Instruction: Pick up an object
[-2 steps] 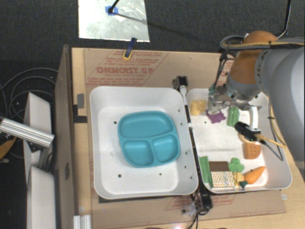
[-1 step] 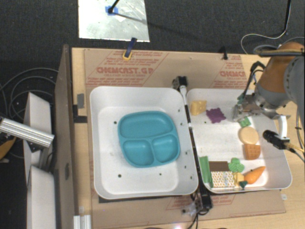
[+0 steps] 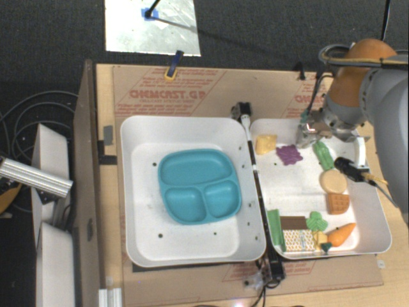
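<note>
Over the right bin (image 3: 377, 238), the tool (image 3: 308, 132) hovers, its state unreadable, beside purple grapes (image 3: 289, 154): probably light, rubbery and lumpy, best pinched across the cluster's middle.

My grey arm casing (image 3: 386, 101) looks like smooth, faintly glossy plastic or painted metal. Below me, the two shallow white bins (image 3: 137, 171) are smooth matt plastic. The turquoise three-compartment tray (image 3: 198, 184) is plastic with a soft sheen. The tan printed board (image 3: 192, 91) beneath looks like matt cardboard. The dark floor (image 3: 45, 37) seems rough carpet, and a silvery sheet (image 3: 150, 21) on it shines like foil.
</note>
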`<state>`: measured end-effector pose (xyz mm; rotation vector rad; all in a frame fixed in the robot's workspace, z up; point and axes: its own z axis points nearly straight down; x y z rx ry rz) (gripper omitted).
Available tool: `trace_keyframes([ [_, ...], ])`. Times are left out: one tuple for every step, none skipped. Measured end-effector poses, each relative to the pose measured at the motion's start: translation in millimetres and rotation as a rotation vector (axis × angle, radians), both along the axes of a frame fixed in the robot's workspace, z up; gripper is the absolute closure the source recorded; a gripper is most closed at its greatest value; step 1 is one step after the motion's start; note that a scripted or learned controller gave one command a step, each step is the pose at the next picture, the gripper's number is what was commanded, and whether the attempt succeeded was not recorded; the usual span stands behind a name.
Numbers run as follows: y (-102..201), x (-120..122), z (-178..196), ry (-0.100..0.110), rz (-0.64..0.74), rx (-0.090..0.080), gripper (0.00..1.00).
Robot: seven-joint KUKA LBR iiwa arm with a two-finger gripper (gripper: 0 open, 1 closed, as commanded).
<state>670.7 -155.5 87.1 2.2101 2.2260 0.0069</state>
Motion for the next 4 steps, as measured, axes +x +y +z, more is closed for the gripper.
trace_keyframes([
  [-1.9,-1.8,-0.5,0.003,-0.002,-0.001,0.00],
  [58.9,1.3,164.0,-0.012,0.004,0.000,0.00],
  [73.0,-50.6,98.3,0.010,-0.007,0.001,0.00],
  [56.8,-27.5,-1.2,0.008,-0.006,-0.001,0.00],
])
